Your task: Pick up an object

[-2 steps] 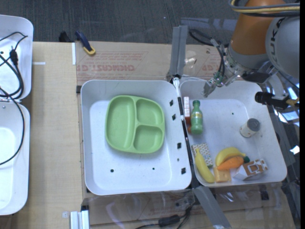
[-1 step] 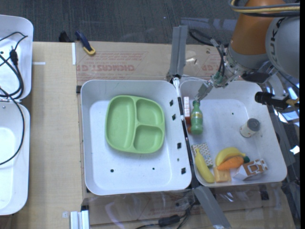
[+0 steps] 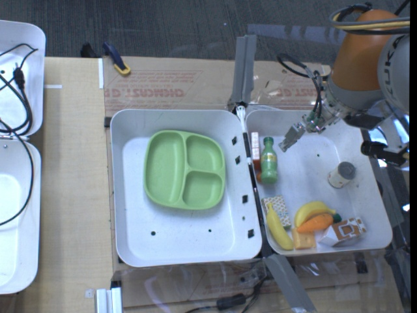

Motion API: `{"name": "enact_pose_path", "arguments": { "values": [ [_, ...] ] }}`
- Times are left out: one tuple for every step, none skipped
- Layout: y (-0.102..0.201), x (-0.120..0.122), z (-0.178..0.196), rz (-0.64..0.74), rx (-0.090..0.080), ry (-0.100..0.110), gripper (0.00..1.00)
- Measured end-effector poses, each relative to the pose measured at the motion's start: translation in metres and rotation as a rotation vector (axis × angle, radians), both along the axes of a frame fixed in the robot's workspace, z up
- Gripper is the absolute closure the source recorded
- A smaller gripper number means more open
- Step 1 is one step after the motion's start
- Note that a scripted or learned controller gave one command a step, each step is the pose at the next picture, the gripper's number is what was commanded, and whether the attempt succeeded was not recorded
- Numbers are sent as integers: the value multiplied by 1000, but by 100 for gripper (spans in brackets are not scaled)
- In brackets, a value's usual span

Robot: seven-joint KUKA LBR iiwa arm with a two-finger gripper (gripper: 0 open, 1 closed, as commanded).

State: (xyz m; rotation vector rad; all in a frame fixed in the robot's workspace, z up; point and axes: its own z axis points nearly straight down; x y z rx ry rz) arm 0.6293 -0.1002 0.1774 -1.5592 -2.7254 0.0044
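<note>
My gripper (image 3: pixel 287 142) hangs over the upper middle of the right bin (image 3: pixel 384 214), pointing down and to the left, with nothing visibly in it. A green bottle (image 3: pixel 268 162) stands just left of and below it, by the bin's left wall. A grey cup (image 3: pixel 341 174) lies to the gripper's lower right. Along the bin's front lie a yellow banana (image 3: pixel 279 230), a second banana (image 3: pixel 314 210), an orange carrot (image 3: pixel 316 223), a small juice box (image 3: pixel 346 231) and a patterned packet (image 3: pixel 278 205).
The left bin (image 3: pixel 130 227) holds a green divided plate (image 3: pixel 185 169). A red and white item (image 3: pixel 255 150) sits behind the bottle against the divider. Cables (image 3: pixel 306 70) trail off the arm's wrist. A brown cardboard sheet (image 3: pixel 169 83) lies behind the bins.
</note>
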Motion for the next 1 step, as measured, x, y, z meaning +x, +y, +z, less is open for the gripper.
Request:
{"name": "enact_pose_path", "arguments": {
  "values": [
    [0,1,7,1,-1,0,100]
  ]
}}
